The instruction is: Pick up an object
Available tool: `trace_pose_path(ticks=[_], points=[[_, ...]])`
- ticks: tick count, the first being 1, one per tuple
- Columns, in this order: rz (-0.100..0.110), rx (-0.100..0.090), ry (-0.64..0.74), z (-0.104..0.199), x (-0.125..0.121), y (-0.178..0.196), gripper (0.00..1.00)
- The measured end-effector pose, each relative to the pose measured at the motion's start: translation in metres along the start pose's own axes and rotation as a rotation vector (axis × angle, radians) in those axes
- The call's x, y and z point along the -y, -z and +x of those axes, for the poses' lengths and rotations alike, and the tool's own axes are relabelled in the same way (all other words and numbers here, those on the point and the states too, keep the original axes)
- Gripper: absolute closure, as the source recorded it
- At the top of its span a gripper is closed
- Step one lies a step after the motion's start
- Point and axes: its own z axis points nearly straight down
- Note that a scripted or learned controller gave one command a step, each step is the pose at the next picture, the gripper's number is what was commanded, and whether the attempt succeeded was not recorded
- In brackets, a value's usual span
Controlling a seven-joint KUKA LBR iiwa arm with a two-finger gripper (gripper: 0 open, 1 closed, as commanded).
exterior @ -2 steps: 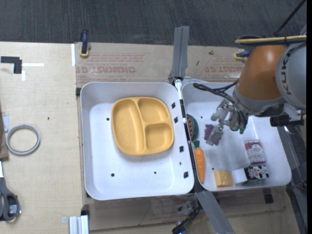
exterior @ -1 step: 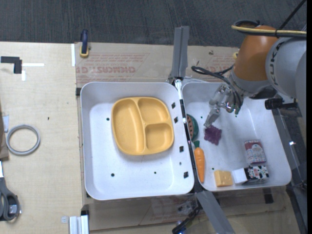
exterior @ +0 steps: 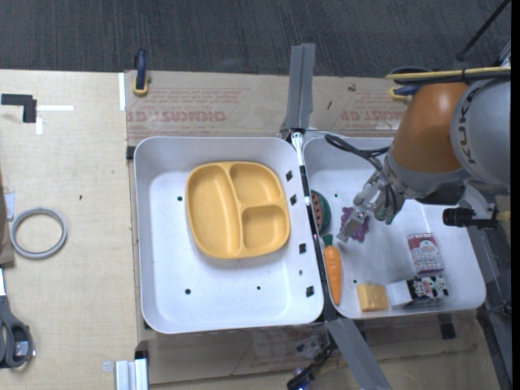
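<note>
In the right bin (exterior: pixel 455 287), the gripper (exterior: pixel 351 227) hangs over a purple object (exterior: pixel 354 219); whether its jaws are wide or narrow, I cannot tell.

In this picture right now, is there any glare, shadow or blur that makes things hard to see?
Camera view: even light, no strong glare; the yellow divided plastic plate is sharp; the two-finger gripper looks slightly blurred; the grey arm shades the right white bin.
</note>
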Motion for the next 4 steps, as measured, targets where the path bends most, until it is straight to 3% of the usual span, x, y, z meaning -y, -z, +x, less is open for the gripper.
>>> trace_pose_path(ticks=[1,2,3,4], points=[[0.0,0.002,-0.261,-0.061,-0.028,0.001,0.0],[0.002,0.0,-0.391,-0.002,0.006,0.0,0.0],[0.002,-0.002,-0.542,0.023,0.019,-0.001,0.0],[0.002,0.001,-0.787,0.023,-0.03,0.099,0.0]])
